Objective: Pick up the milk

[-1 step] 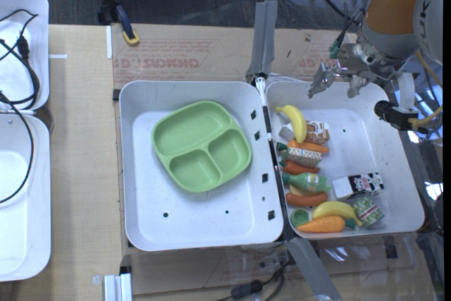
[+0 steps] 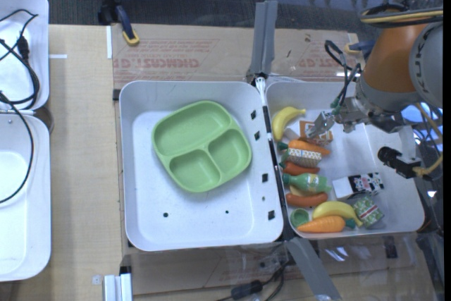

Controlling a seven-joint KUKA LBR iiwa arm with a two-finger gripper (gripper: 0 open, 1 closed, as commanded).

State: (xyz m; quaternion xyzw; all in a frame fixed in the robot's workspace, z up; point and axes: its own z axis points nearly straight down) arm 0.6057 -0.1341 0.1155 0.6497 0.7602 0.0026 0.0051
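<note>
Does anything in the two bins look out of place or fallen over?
Mostly no. The milk carton lies on its side in the right bin, and the toy food is heaped along that bin's left wall. The green plate sits askew in the left bin.

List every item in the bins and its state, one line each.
milk: lying flat, right bin, untouched.
green plate: upright in left bin.
banana: lying by the divider.
green bottle: on its side.
carrot: lying at front edge.
gripper: above the right bin's back.

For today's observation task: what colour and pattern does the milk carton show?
White with black cow patches, seen in the camera view: the milk carton lies in the right bin.
</note>
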